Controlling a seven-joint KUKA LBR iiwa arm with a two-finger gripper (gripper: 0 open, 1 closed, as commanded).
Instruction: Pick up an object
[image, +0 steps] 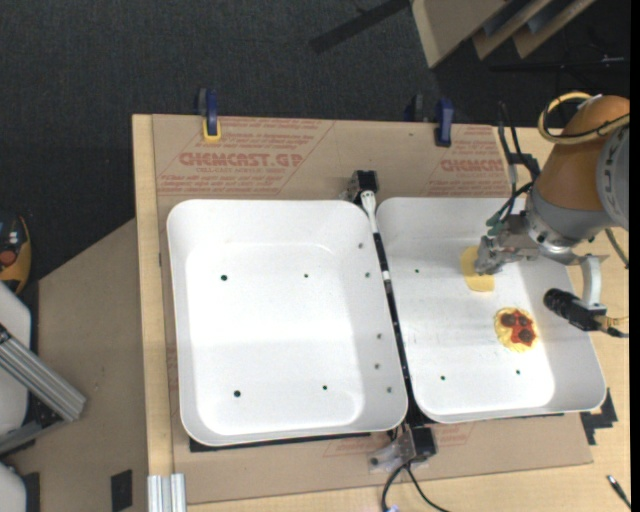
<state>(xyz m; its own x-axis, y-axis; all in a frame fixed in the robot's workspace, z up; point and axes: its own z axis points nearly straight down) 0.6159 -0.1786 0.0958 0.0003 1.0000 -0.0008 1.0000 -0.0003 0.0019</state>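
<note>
— Camera view first: where is the gripper (488, 258)?

— Low in the right bin (440, 330), toward its far side, with the grey arm (575, 190) and its orange band reaching in from the right.

— What lies at its tips?

— A pale yellow piece (474, 270), directly under and partly hidden by the tips. They appear to touch it, or nearly so.

— Clenched on it, or released?

— I cannot tell; the wrist covers them from above, and nothing shows the piece lifted off the bin floor.

— Anything else close by?

— A round yellow object with red markings (517, 329) sits on the bin floor, nearer the camera than the tips and a little to their right, apart from the yellow piece. The left bin (200, 300) lies well off to the tips' left.
</note>
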